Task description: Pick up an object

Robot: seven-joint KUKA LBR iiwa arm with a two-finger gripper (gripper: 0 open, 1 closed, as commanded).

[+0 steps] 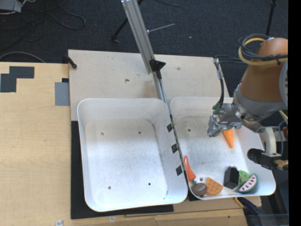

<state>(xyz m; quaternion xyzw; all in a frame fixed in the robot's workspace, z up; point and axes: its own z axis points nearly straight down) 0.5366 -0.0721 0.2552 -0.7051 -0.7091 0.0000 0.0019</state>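
Objects, near corner of right bin [263, 192]: watermelon slice [248, 184], green piece [243, 176], black block [230, 177], waffle [213, 187] and a brown lump [200, 189], all clustered close.
Red chilli [189, 168]: lies along the divider between the bins, just beside that cluster.
Carrot [228, 138]: mid-bin, orange, tip pointing toward us, right under the jaws [217, 127].
Jaws: low over the carrot's far end; open or closed, I can't tell from here.
Left bin [84, 140]: white, speckled.
Table [113, 74]: pale board behind both bins.
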